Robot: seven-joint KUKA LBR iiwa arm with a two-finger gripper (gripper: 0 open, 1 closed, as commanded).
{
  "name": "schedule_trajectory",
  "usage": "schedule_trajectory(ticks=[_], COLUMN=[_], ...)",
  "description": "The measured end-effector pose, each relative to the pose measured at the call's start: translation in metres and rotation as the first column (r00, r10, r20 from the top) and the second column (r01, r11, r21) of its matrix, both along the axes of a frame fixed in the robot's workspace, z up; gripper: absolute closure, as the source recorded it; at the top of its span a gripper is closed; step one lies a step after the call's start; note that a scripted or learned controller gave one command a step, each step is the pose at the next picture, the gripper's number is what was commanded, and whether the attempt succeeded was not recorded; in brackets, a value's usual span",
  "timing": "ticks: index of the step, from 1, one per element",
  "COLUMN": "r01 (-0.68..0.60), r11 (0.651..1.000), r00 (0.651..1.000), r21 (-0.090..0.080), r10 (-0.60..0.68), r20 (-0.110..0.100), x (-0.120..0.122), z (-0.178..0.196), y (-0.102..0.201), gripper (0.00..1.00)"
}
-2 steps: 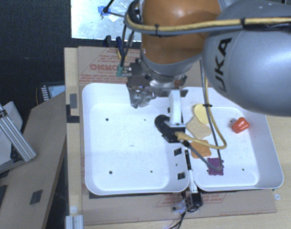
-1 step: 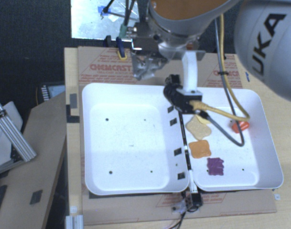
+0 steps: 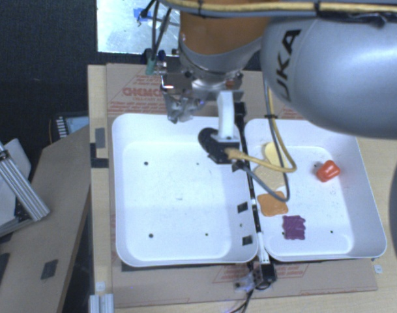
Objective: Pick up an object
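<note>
In the right bin (image 3: 364, 223) lie a red-orange piece (image 3: 327, 170), a pale yellow piece (image 3: 274, 153), a tan piece (image 3: 272, 205) and a purple piece (image 3: 294, 227), all apart from the gripper (image 3: 185, 109); the left bin (image 3: 130, 194) sits beside it; the arm (image 3: 328, 57) reads "UKA"; whether the pincer is open, I cannot tell.

Bright even light, soft focus, faint shadows

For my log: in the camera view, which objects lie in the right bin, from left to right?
Orange flat piece → purple piece → red-orange piece. A pale yellow piece overlaps in order, so I omit it.
</note>
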State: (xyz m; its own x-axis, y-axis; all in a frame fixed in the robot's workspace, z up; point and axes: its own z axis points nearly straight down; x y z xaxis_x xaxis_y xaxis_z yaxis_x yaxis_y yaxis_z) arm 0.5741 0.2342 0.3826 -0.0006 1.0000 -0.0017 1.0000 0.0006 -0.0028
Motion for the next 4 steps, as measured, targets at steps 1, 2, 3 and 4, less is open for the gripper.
schedule_trajectory(ticks=[1, 2, 3, 4], r01=[-0.004, -0.001, 0.002, 0.017], r11=[1.000, 1.000, 1.000, 1.000], r00=[1.000, 1.000, 1.000, 1.000], r21=[0.009, 0.003, -0.005, -0.001], r10=[0.004, 0.001, -0.002, -0.017], r20=[0.017, 0.009, -0.014, 0.011], x=[-0.015, 0.016, -0.036, -0.076], z=[0.133, 0.154, -0.068, -0.005], y=[0.000, 0.000, -0.041, -0.207], gripper=[1.00, 1.00, 1.00, 1.00])
